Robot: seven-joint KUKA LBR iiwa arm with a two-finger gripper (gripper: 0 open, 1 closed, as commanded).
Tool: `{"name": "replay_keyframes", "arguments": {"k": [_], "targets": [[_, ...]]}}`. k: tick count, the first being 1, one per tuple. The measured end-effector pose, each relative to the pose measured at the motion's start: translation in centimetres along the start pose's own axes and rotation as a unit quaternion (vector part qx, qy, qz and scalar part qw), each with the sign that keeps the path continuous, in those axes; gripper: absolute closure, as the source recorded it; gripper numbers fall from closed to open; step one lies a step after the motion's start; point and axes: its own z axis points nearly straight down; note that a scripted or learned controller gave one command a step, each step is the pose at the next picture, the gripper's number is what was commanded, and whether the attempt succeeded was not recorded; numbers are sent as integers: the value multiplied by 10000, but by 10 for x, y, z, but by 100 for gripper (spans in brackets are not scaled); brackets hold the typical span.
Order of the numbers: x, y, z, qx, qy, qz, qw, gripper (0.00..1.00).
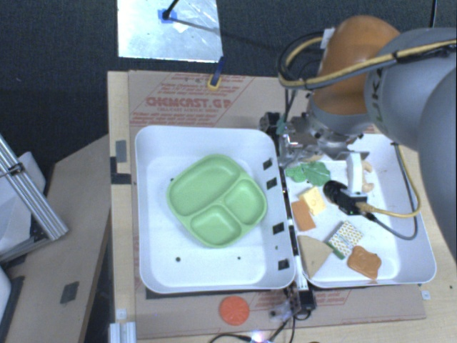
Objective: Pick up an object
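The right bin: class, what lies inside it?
Inside the right bin lie a yellow block, an orange piece, a tan wedge, a patterned block, a brown piece and something green. The arm covers its far end.

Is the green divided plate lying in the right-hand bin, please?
No, the green plate lies in the left bin.

Fixed above the worktop (121, 213), looking down at a slant on both bins (153, 191), from moderate distance. Arm (407, 84) entering from the right, hand (303, 145) over the bins' shared edge.
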Motion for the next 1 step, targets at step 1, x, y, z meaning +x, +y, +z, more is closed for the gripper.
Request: {"name": "replay_keyframes", "arguments": {"k": [1], "targets": [[-7,-7,9,5,-6,29,10000,100]]}}
